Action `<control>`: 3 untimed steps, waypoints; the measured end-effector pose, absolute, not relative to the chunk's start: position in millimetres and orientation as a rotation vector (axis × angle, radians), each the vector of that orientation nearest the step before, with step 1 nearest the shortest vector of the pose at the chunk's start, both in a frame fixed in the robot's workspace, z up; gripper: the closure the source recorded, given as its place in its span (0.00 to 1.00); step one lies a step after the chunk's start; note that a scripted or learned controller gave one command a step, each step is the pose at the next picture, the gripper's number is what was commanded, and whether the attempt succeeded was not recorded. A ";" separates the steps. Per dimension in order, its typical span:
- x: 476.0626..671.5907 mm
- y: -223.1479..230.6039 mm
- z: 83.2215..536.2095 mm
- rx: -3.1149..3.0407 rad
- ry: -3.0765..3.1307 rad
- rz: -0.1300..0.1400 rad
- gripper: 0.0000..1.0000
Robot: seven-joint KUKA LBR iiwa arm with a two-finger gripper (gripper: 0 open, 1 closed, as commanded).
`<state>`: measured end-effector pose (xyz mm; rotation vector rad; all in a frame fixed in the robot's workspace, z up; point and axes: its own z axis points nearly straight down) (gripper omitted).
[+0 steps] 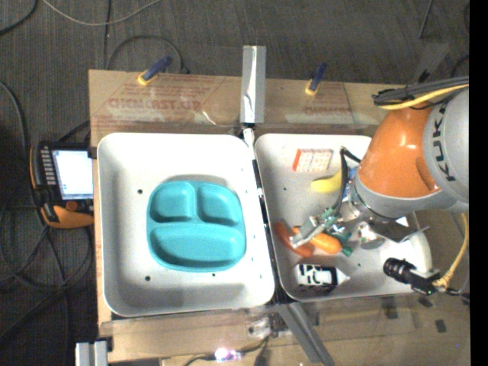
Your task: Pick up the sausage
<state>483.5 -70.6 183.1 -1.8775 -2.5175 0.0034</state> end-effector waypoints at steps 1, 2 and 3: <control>483.9 -8.2 182.9 -1.795 -2.576 0.002 0.00; 482.9 -57.3 182.7 -2.173 -2.266 0.006 0.00; 484.1 -36.4 246.3 -2.356 -2.081 0.006 0.00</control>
